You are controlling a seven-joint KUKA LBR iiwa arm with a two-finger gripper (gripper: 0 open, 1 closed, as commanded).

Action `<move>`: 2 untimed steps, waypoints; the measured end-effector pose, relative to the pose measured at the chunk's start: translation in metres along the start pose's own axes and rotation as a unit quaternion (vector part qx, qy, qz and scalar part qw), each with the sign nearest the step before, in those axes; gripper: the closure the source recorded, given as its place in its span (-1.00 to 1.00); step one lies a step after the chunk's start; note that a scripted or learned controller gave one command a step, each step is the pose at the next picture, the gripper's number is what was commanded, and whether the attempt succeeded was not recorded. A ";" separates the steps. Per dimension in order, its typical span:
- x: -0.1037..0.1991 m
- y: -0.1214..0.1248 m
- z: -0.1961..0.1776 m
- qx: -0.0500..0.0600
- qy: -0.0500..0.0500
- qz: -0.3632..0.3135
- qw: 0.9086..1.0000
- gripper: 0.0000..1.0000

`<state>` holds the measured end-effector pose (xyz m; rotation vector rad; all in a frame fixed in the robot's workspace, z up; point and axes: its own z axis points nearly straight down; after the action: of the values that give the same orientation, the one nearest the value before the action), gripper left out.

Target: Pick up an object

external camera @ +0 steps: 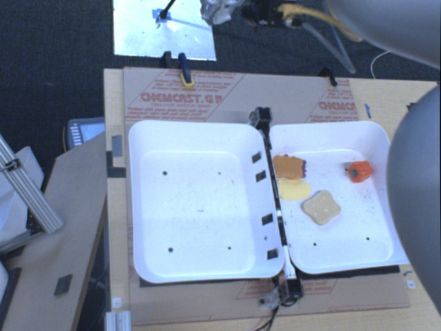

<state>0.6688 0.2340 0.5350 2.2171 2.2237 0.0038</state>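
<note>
On the counter (83, 205) two white bins sit side by side; the left bin (196, 198) lies bare apart from a few dark dots on its floor, while the right bin (331, 133) carries four small items: an orange-brown piece (289, 166) just by the divider, a pale yellow disc (295, 189) touching its lower edge, a tan toast slice (321, 207) just beside the disc, and a red-orange piece (358, 171) well apart toward the right wall. The hand (220, 2) hangs high at the back, above the counter's far edge and far from any item; whether it is spread or pressed together cannot be told from this angle. Nothing is picked yet, so this reads as the approach stage. The next move likely calls for swinging the hand over the right bin, choosing one item, perhaps the isolated red-orange piece, and descending squarely onto it.
</note>
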 end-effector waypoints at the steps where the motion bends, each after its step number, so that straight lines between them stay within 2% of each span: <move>1: 0.000 -0.001 0.000 0.000 0.000 -0.001 1.000 -1.00; 2: 0.001 -0.001 -0.012 -0.001 0.001 -0.003 1.000 1.00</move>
<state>0.6681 0.2347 0.5469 2.2092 2.2306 0.0071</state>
